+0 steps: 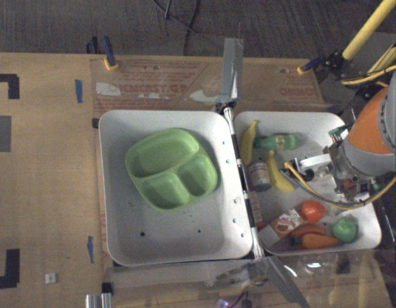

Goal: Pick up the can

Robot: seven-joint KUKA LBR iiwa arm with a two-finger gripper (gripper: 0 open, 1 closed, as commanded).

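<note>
Can: a small can lying on its side in the right bin, close to that bin's left wall, with its round end facing the viewer. It sits between two bananas and touches nothing of the arm.
Front of right bin: a green round fruit in the near right corner, an orange carrot-shaped piece beside it, a red tomato-like fruit just behind, and a small printed carton to their left.
Bananas: one banana lies just right of the can; a second banana stands along the left wall behind it.
Green bottle: lying on its side near the far edge of the right bin, next to the second banana.
Gripper: over the right part of the right bin, well apart from the can, half hidden by the wrist and cables. Whether its jaws are spread or closed cannot be told, and nothing can be made out between them.
Arm: grey with an orange band, reaching in from the right.
Left bin: holds a green divided plate with three compartments, set toward the far middle.
Bench: tan board with blue tape marks, beyond and left of the bins.
</note>
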